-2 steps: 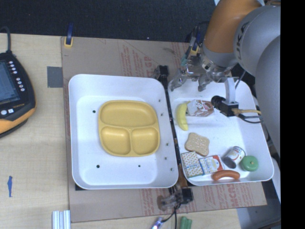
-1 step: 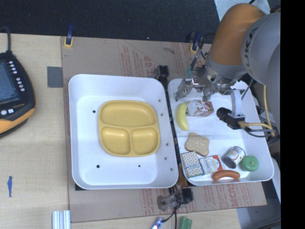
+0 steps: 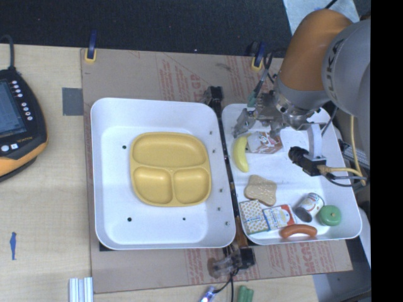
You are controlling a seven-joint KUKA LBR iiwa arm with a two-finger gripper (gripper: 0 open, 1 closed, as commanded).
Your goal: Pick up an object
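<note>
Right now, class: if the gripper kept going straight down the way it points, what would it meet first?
Probably the small clear packet lying under the gripper in the right bin, just right of the banana. Depth is hard to judge from this slanted view.

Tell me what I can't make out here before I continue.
- End effector: finger state unclear; wrist and cables cover it, camera view.
- Packet beneath it: partly covered, contact uncertain.
- Can label: too small to read.
- Right bin, far corner: hidden by the arm.

Bench (image 3: 50,219) with two bins (image 3: 107,231)
</note>
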